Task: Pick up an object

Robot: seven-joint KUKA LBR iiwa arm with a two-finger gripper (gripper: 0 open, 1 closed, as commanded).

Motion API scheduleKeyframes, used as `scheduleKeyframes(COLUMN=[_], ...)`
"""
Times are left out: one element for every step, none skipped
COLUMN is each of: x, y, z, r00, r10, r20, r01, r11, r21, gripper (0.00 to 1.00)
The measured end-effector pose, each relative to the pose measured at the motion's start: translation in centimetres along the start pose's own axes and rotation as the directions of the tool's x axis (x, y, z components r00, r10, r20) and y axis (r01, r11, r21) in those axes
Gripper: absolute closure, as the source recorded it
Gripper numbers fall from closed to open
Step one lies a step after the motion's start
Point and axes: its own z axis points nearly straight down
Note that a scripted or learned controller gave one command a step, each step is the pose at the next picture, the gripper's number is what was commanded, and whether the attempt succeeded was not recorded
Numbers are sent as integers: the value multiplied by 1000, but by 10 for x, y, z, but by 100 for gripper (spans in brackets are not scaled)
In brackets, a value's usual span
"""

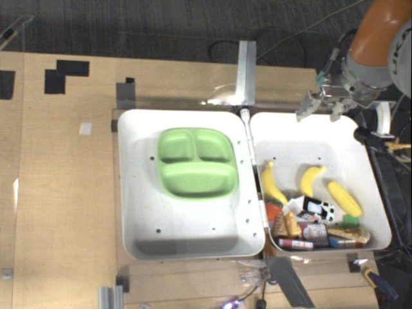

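Note:
The right bin (302,137) holds two yellow bananas (270,184) (311,177), a corn cob (344,198), a black and white toy (315,206) and several small packets and bottles heaped at its near edge (315,232). My gripper (320,107) hangs over the far edge of this bin, well above the objects. Its two fingers stand apart with nothing between them. The orange band of the arm (384,28) shows at the top right.
A green divided plate (195,161) lies in the left bin (138,224). A metal post (246,73) rises behind the divider between the bins. Cables run along the right side of the bench (389,148).

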Motion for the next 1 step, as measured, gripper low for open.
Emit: scheduleKeyframes(x=[-48], y=[-25], z=[120], r00=[944], r10=[-330], r20=[3], r01=[330], r11=[944], r21=[-4], gripper=[0])
